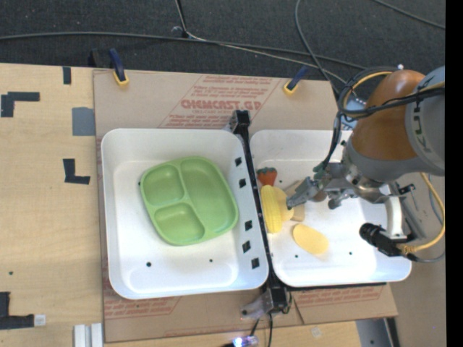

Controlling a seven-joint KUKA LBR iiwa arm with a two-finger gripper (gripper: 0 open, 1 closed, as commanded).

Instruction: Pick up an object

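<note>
In the right bin, I am bringing the gripper in beside the yellow corn cob, fingers spread and holding nothing. I am judging it needs to straddle the cob squarely before closing, clear of the carrot.

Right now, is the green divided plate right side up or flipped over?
Right side up: the green plate lies flat in the left bin, its three compartments facing upward.

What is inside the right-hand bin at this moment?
The right bin holds a yellow corn-like piece, a pale yellow oval piece and a small orange-red item. The gripper reaches in over them; anything beneath the arm is hidden.
</note>
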